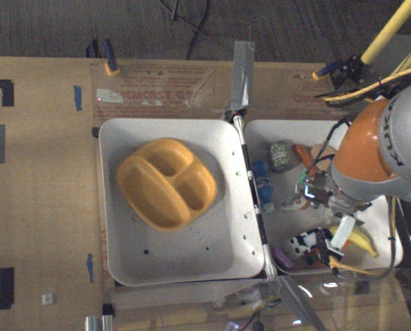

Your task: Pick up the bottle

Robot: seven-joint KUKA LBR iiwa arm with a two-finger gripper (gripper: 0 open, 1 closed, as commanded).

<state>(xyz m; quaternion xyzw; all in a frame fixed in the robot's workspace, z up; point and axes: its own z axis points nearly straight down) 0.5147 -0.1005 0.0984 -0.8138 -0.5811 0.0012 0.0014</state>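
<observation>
Even overhead light, soft shadows. White bins [171, 267] bright, near blown out. Glare bottom edge. Picture slightly soft, grainy.

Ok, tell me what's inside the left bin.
The left bin holds one yellow divided plate, lying in its upper half with its three compartments bare. A few dark specks dot the bin floor below it. Whatever lies under the plate is covered.

Bench [47, 185] (cardboard-brown) under two bins [116, 205]
</observation>
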